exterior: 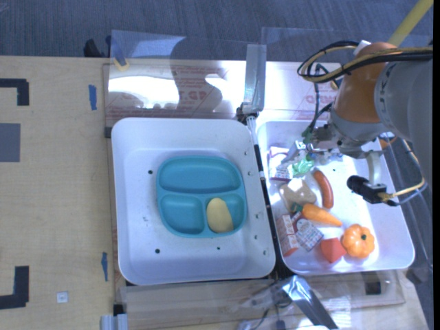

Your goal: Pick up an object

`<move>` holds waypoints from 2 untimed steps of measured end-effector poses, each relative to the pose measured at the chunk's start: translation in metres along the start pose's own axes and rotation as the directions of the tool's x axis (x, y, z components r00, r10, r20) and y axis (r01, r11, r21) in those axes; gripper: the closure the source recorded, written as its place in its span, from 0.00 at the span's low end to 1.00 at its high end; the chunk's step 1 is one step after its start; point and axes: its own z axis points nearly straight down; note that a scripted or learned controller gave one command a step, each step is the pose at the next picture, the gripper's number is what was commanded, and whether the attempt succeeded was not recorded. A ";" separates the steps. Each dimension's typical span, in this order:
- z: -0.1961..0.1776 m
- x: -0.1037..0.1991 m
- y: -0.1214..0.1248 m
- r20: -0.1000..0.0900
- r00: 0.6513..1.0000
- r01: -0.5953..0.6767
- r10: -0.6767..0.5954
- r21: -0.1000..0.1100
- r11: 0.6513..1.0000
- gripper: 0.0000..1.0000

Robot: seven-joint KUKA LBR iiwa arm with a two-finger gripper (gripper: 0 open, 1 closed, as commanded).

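Note:
The right bin (402, 236) holds several toy foods: a red-brown sausage (323, 188), a carrot (321, 216), a small orange pumpkin (358, 240), a red block (333, 250), a beige piece (298, 193), printed packets (300, 234) and a green-and-white item (301, 163). My gripper (315, 147) hangs low over the back left of this bin, right above the green-and-white item. The grey arm with its orange band (357, 98) covers the bin's back right part. Nothing is visibly held.
The left bin (137, 184) carries a teal divided plate (199, 174) with a yellow potato-like piece (219, 215) in its lower right compartment. A black cable and a black fitting (368, 188) hang off the arm over the right bin. A metal divider (253, 88) stands between the bins at the back.

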 end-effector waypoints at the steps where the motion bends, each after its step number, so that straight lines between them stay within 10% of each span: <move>1: 0.005 -0.028 -0.006 -0.004 0.997 0.078 -0.078 -0.005 0.997 0.00; 2: 0.010 -0.036 -0.050 -0.002 0.997 0.075 -0.075 0.005 0.997 0.00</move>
